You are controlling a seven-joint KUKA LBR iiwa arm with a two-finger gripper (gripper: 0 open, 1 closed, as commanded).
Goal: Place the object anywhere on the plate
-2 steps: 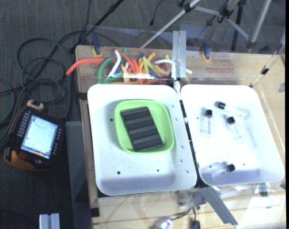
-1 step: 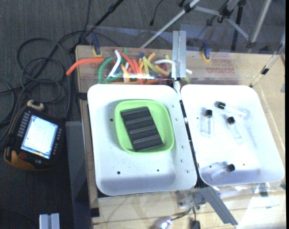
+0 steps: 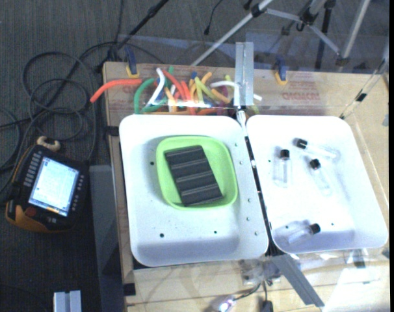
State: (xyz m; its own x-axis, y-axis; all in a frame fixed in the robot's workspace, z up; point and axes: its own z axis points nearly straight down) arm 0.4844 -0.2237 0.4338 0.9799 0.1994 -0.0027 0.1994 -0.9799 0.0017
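A green plate lies in the left white bin. On it rests a dark grey ribbed block, set slightly askew and covering most of the plate's middle. The right white bin holds several small clear vials with black caps: one near the top, one at the left, one in the middle and one near the front edge.
A bundle of coloured cables lies on the bench behind the left bin. An upright metal post stands between the bins at the back. A teach pendant sits on the floor at the left.
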